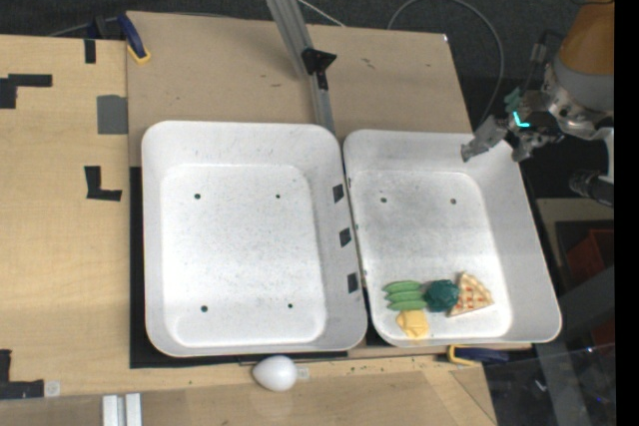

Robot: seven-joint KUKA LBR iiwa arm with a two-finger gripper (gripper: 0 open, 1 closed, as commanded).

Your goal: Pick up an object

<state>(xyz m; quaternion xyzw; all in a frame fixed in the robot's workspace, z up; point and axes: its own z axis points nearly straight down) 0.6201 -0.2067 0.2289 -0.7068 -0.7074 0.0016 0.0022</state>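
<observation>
On the wooden bench, 2 shallow white bins sit side by side. The left bin has a speckled floor with 4 small dark dots near its corners. Just below its front edge, on the bench, lies a small white egg-shaped object. A grey metal bar slants down from the top of the view toward the gap between the bins, and 3 small dark clips sit along that gap.

The right bin holds a tight cluster of toy food in its near right corner: a green pea pod piece on the left, a yellow piece just below it, a dark green broccoli-like piece touching both, and a pizza slice touching the broccoli on the right. A thin cable loops over the dark floor beyond the bench's far edge.

At the far right, the arm's orange band shows above the wrist, and the gripper hangs over the far right corner of the right bin, well apart from the toy cluster. Whether its tips are spread or pressed together cannot be told; nothing is seen between them.
</observation>
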